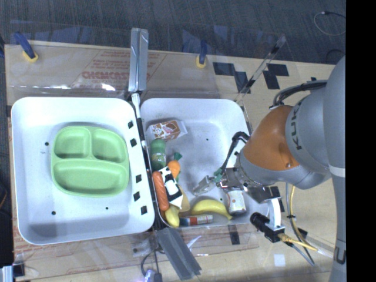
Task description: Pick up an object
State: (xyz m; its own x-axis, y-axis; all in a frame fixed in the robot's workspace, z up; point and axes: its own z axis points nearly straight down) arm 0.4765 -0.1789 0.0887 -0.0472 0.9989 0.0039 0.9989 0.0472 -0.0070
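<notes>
The right bin (200,113) holds several small objects along its left and front sides. A brown snack packet (166,129) lies at the back, with a green bottle (157,153) below it. An orange toy (174,168), a black and white piece (171,188) and a red sausage (159,191) follow. A banana (208,207), a yellow fruit (171,217) and a thin tube (197,220) lie at the front. My gripper (205,184) is low in the bin, just above the banana and right of the sausage. A small white can (236,202) sits under the wrist.
The left bin (29,175) carries a green divided plate (91,159). A grey divider bar (138,60) stands between the bins at the back. The arm's orange band (269,143) overhangs the right bin's right wall.
</notes>
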